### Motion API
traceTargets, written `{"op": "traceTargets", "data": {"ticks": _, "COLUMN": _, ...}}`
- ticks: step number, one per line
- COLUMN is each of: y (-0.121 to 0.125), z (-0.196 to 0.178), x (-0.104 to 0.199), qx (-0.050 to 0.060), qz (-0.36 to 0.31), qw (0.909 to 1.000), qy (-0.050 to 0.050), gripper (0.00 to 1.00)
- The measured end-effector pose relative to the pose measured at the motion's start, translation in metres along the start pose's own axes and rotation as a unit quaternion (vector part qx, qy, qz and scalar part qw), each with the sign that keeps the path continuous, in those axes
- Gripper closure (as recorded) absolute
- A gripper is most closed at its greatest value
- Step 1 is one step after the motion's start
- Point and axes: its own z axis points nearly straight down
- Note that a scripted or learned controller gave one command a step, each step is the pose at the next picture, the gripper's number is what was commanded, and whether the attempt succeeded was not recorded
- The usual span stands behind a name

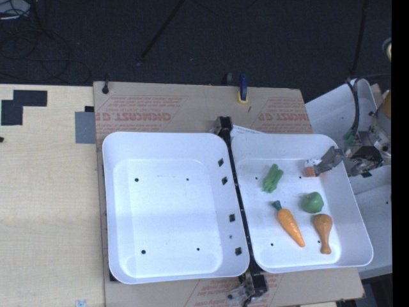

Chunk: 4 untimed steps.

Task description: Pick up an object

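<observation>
The right white bin holds several toy foods. A green pickle-shaped piece lies near its middle, with an orange carrot below it. A green pepper and a tan drumstick sit toward the right wall. A small orange-red piece lies in the upper right part. My gripper reaches in low over the bin's right rim, and its tip is right beside that small piece. Whether it touches the piece is unclear.
The left white bin stands beside the right one, with a black divider strip between them. Both rest on a cardboard sheet over a wooden bench. The arm's wrist hangs over the right bin's upper right corner.
</observation>
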Motion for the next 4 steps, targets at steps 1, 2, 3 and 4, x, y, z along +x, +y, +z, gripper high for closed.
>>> {"op": "traceTargets", "data": {"ticks": 1, "y": -0.038, "z": 0.125, "x": -0.004, "qx": -0.002, "qz": -0.001, "qw": 1.0, "qy": 0.0, "gripper": 0.0}}
{"op": "traceTargets", "data": {"ticks": 2, "y": -0.064, "z": 0.171, "x": 0.065, "qx": -0.003, "qz": 0.0, "qw": 1.0, "qy": -0.001, "gripper": 0.0}}
{"op": "traceTargets", "data": {"ticks": 3, "y": -0.064, "z": 0.162, "x": 0.068, "qx": -0.002, "qz": 0.001, "qw": 1.0, "qy": 0.0, "gripper": 1.0}}
{"op": "traceTargets", "data": {"ticks": 4, "y": 0.024, "z": 0.069, "x": 0.173, "qx": -0.006, "qz": -0.002, "qw": 1.0, "qy": -0.002, "gripper": 1.0}}
